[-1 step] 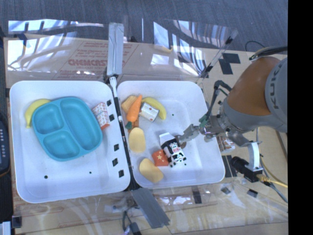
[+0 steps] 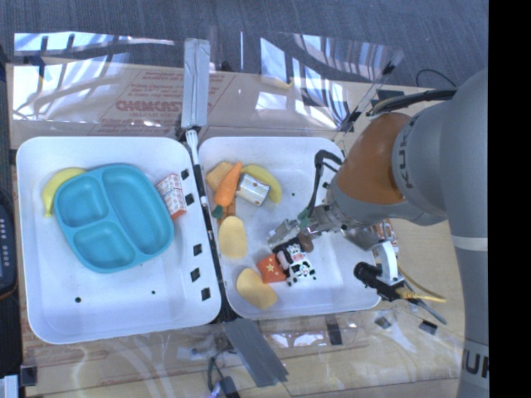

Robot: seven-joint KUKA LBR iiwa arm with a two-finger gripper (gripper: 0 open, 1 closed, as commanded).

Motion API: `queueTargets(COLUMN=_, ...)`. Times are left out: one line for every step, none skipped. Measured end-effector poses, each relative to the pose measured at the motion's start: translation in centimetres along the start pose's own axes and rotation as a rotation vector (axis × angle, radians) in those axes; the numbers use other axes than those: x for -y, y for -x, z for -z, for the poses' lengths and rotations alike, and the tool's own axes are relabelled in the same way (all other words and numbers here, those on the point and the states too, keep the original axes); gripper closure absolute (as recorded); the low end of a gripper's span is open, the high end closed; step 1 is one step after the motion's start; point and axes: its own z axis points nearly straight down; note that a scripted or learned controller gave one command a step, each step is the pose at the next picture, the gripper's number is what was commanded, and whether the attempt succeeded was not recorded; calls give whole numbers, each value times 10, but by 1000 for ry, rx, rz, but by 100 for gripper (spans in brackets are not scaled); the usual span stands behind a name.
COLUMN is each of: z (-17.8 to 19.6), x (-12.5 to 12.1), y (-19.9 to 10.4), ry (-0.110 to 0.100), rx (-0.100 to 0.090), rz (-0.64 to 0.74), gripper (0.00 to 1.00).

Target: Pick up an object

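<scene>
My gripper [image 2: 292, 235] is low in the right bin [image 2: 332, 160], near its middle, at the end of the grey arm with the orange band. Just below it lies a small black-and-white cow toy [image 2: 299, 267], next to a red block with a yellow star [image 2: 270, 267]. Nothing is visibly held. Further left in this bin are a carrot [image 2: 228, 186], an orange piece [image 2: 216, 175], a yellow banana [image 2: 264, 176], a silver-white block [image 2: 254, 191] and two pale yellow lumps [image 2: 233, 236] [image 2: 255, 288].
The left bin [image 2: 50, 305] holds a blue divided plate [image 2: 112, 216], a yellow banana [image 2: 56, 182] tucked under its left rim, and a small red-and-white carton [image 2: 172, 195]. A ridge with black clips [image 2: 203, 247] separates the bins.
</scene>
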Motion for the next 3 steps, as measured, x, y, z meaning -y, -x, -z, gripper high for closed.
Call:
queueTargets(z=-4, x=12, y=-26, ry=3, rx=1, rz=-238, gripper=0)
queueTargets(z=5, x=11, y=-26, ry=2, rx=0, rz=-235, gripper=100)
queueTargets(z=115, x=34, y=-98, ry=-1, rx=-4, rz=-119, gripper=100)
